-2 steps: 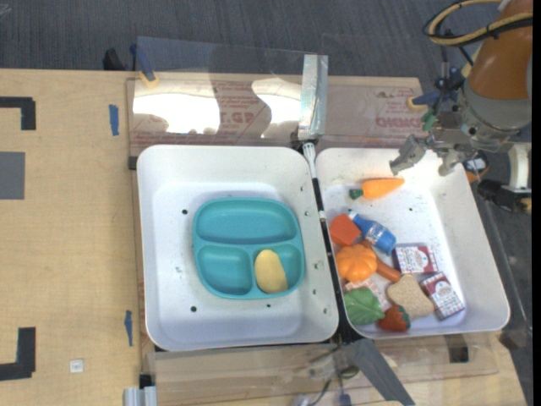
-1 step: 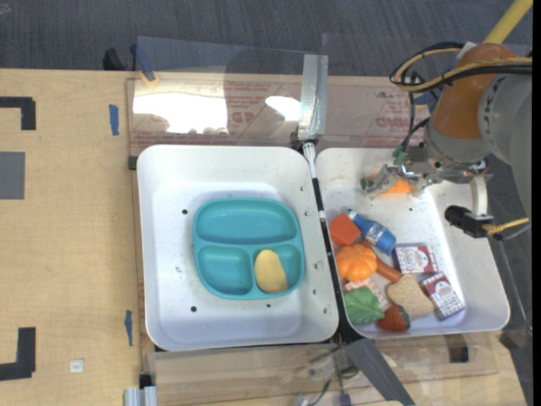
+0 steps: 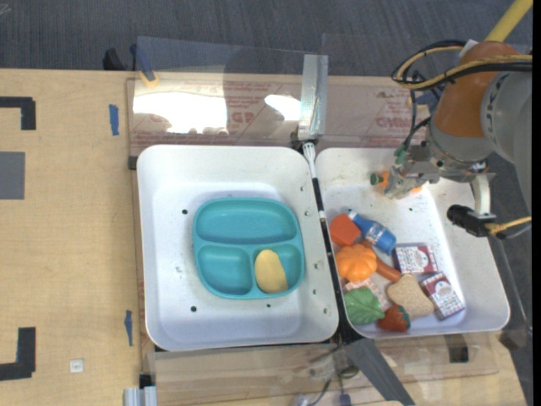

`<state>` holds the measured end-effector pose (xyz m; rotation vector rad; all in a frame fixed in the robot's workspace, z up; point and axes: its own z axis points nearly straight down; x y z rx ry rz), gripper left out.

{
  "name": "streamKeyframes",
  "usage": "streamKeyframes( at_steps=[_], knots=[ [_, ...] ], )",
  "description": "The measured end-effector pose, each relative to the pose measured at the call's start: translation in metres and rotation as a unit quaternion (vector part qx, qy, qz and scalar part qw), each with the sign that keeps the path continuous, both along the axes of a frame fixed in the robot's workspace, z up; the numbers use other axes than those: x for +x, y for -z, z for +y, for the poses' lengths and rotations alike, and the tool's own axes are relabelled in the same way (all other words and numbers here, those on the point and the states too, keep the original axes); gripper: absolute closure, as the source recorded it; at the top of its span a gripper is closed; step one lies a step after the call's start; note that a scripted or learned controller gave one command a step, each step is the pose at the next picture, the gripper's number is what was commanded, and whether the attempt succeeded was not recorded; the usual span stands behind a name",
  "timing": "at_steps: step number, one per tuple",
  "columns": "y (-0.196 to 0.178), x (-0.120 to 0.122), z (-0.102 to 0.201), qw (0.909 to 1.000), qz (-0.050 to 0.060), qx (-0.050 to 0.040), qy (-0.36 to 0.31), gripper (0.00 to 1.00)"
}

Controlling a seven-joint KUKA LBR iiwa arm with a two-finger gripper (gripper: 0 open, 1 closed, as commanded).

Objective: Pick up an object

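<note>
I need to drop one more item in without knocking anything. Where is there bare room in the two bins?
Left bin: bare floor rings the teal tray; two tray compartments are free, the potato fills one. Right bin: bare top left corner and a strip by the right wall; its lower half is crowded with toy food, and the gripper hangs over the top.

Place: robotics lab | cues: taped plywood bench (image 3: 59, 227), white bins (image 3: 161, 176), toy food (image 3: 358, 262)

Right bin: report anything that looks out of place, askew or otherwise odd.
Mostly ordinary clutter. The toy food in the right bin is heaped toward the near side, pieces overlapping, such as the bread slice against the small cartons. One small orange piece lies apart at the far end, beside the gripper. Nothing looks spilled or damaged.
</note>
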<state>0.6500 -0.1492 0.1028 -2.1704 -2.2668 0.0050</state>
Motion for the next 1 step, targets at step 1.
streamKeyframes(
  at_steps=[1],
  knots=[
    [0.001, -0.0004, 0.0003, 1.0, 0.001, 0.0003, 0.0, 0.0]
  ],
)
